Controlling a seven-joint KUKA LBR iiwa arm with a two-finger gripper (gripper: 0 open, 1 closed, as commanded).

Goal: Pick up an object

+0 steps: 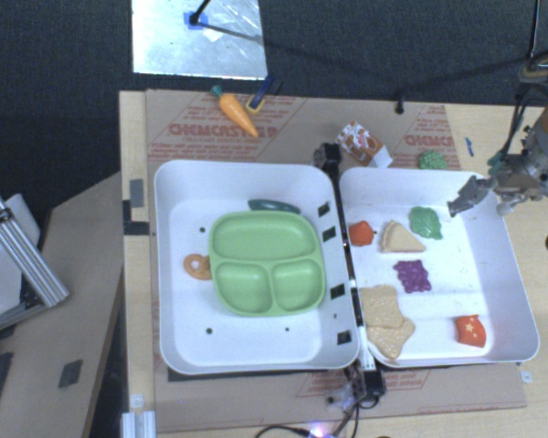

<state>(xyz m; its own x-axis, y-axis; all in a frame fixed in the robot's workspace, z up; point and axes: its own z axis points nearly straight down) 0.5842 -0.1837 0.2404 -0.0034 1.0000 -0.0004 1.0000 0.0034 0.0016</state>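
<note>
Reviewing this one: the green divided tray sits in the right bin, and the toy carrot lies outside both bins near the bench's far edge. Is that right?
Not quite. The camera view shows the green tray in the left bin, not the right bin, which holds the small food pieces. The rest stands: the carrot lies outside both bins near the far edge of the bench.

Even bright light, soft shadows; slightly grainy
</note>
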